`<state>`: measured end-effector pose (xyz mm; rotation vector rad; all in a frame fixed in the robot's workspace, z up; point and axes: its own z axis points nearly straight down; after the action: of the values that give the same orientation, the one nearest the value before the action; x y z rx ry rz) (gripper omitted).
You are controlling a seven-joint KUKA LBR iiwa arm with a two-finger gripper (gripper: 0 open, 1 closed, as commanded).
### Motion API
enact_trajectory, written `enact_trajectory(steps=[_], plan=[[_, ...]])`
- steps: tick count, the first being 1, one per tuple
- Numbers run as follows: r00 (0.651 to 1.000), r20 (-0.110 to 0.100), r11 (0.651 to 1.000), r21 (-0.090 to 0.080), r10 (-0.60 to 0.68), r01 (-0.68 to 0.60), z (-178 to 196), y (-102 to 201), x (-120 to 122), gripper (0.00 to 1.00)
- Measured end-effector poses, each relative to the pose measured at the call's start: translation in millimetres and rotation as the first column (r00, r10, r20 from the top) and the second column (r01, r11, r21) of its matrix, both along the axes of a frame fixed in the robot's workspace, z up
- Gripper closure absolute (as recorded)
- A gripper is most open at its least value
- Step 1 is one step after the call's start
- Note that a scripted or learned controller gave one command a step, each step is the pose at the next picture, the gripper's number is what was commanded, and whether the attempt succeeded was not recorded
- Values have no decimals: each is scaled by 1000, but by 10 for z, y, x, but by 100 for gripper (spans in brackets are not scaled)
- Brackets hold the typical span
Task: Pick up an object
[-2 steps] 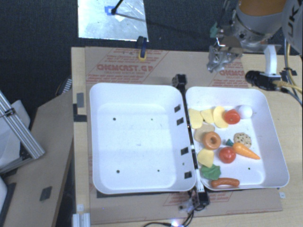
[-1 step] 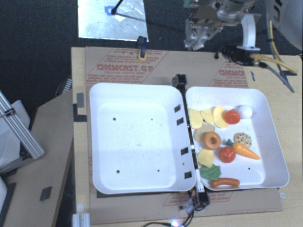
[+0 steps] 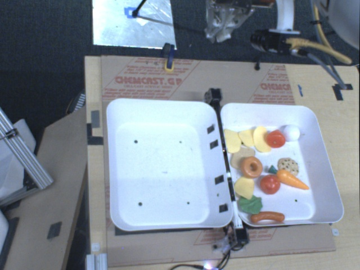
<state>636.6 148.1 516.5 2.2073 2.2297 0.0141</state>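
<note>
Gripper: the gripper (image 3: 224, 17) hangs up at the top of the picture, past the far edge of the bench, well away from both bins. It looks see-through and blurry, so I cannot tell if it is released or clenched. Nothing can be seen in it.
Right bin: the right bin (image 3: 322, 151) holds all the toy food, mostly on its left side.
Toy food, back row: yellow slices (image 3: 246, 139) lie near the wall between the bins. A red tomato (image 3: 275, 139) sits just beside them, and a white egg (image 3: 291, 132) is next to the tomato.
Toy food, middle: a brown donut (image 3: 251, 166) sits near a spotted cookie (image 3: 288, 165). An orange carrot (image 3: 292, 179) lies tilted, touching a second red tomato (image 3: 270, 184).
Toy food, front: a yellow chunk (image 3: 244, 188) sits above a green leaf (image 3: 251, 204). A hot dog (image 3: 267, 217) lies flat near the front wall.
Left bin: the left bin (image 3: 163, 165) is white, with small dark dots on its floor.
Bench: both bins sit side by side on a brown board (image 3: 152, 77) with red letters.
</note>
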Motion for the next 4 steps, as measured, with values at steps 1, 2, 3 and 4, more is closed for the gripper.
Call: enact_trajectory(steps=[1, 2, 3, 4], plan=[[1000, -5, 1000, 1, 1, -1, 217, 398, -917, 100], [1000, -9, 1000, -1, 1, -1, 191, 837, -1530, 100], [1000, -6, 1000, -4, -13, 13, 176, 513, -764, 100], [1000, -9, 1000, -1, 0, 0, 193, 890, -1475, 100]])
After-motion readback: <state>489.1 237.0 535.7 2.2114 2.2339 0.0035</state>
